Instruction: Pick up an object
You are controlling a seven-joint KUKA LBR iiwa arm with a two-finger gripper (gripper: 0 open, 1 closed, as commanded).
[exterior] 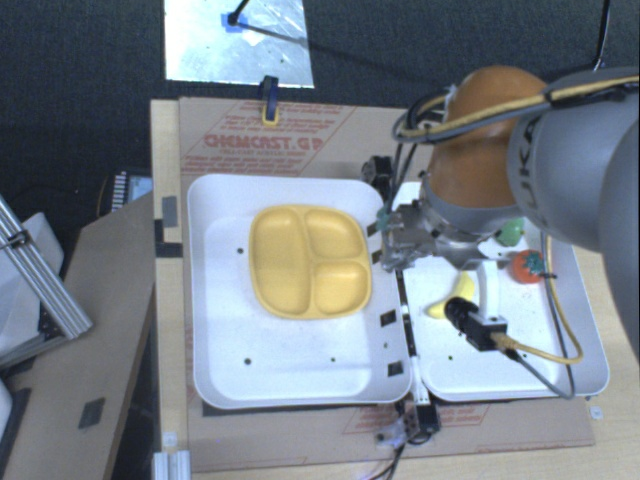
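A: Left bin (215, 368) contents?
B: One yellow divided plate (306, 261), three compartments, lying flat near the bin's centre, slightly toward the far side.
A: Right bin (560, 368)?
B: A yellow object (461, 290) close to the inner wall, partly hidden by arm hardware. A red object (524, 266) and a green object (512, 232) farther right, both partly covered by the arm (540, 158).
A: Gripper (392, 251) position?
B: Low over the divide between the bins, at the right bin's inner edge, just beside the plate's right rim.
A: Finger state?
B: Cannot tell; the wrist blocks them. Nothing visibly held.
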